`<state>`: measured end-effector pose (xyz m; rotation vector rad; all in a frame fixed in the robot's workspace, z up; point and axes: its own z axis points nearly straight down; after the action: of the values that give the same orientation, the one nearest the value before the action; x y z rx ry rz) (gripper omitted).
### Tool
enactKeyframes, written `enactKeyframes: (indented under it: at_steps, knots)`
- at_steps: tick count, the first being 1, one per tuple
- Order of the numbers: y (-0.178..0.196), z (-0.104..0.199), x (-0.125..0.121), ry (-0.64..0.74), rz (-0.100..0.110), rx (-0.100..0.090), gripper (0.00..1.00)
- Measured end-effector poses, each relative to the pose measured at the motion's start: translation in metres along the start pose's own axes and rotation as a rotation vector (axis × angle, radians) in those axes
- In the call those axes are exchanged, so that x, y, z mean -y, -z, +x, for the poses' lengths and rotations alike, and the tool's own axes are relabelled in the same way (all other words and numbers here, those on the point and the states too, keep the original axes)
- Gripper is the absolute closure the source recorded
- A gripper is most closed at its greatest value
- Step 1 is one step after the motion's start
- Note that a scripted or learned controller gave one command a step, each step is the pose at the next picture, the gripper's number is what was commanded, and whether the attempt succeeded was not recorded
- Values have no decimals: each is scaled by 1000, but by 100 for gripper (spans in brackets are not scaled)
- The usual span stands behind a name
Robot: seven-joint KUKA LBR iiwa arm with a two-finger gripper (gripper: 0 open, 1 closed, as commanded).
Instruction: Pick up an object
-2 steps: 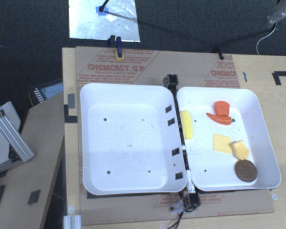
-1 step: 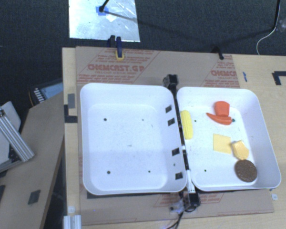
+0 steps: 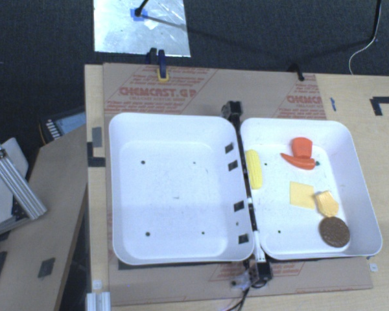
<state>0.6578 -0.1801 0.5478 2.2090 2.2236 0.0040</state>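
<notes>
Five objects lie in the right bin [image 3: 356,167]: corn cob [image 3: 253,168], orange piece [image 3: 301,153], cheese slice [image 3: 303,195], yellow chunk [image 3: 327,203], brown disc [image 3: 334,231]

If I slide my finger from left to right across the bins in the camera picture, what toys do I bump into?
Left bin → yellow corn cob → orange toy → brown round cookie.

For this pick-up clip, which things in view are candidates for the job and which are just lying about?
Candidates, all in the right bin:
yellow corn cob
orange piece
yellow square slice
small yellow chunk
brown round disc

Lying about:
left bin
shiny sheet
yellow clamp
</notes>
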Motion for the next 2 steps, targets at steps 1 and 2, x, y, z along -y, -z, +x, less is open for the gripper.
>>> enactKeyframes:
  at_steps: [1,2]
  knots:
    - [-13,-28,-10,-7,4,-1,100]
    - [-12,-26,-10,-4,3,-1,0]
